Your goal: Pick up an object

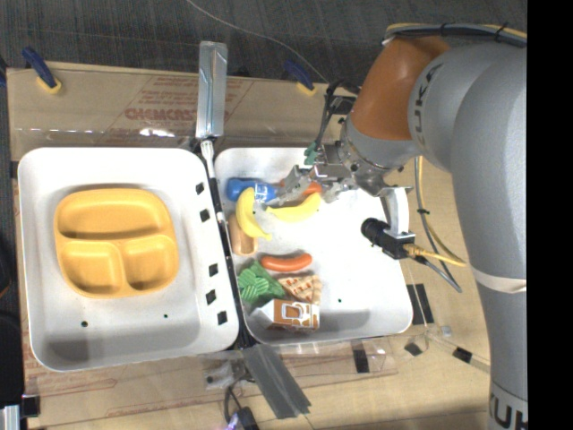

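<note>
We see the pincer [300,189] poised low over the banana [269,211] in the right bin [376,285], apparently lining up a grasp; whether it grips, we cannot tell.

Yellow tray [115,241]; yellow bananas [253,213]; red-orange sausage [286,262]; green leafy toy [258,286]; white bins [358,316].

One fixed camera looks down at a slant on the tabletop [269,88], taking in both white bins [36,240] side by side.
</note>
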